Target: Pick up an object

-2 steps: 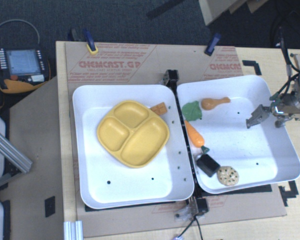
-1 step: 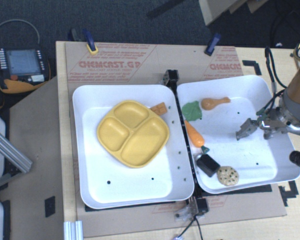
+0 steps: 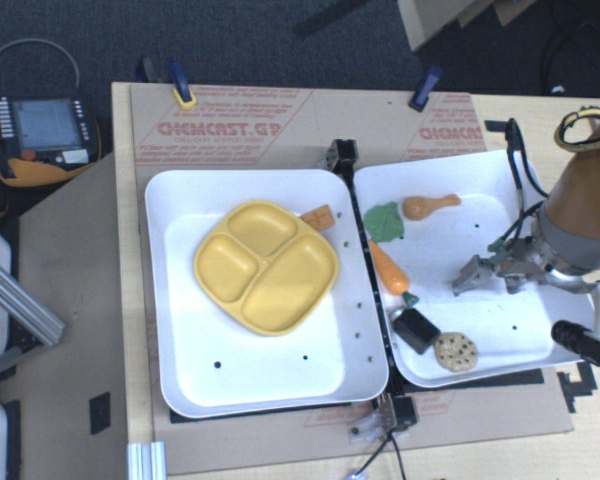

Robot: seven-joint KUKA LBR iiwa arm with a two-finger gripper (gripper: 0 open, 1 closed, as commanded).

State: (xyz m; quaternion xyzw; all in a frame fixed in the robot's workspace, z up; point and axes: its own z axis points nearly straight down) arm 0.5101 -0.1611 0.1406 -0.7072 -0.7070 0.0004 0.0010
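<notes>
From above, my pincer (image 3: 470,276) hangs over the right bin (image 3: 480,173), whether apart or together I cannot tell, and the nearest thing, a cookie (image 3: 455,351) lying flat near the bin's front edge, looks light, stiff and thin, best nipped across its rim.

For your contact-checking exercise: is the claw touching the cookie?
Apart. The camera view shows the claw over bare bin floor in the right bin, with a plain strip of white between it and the cookie nearer the front wall.
</notes>
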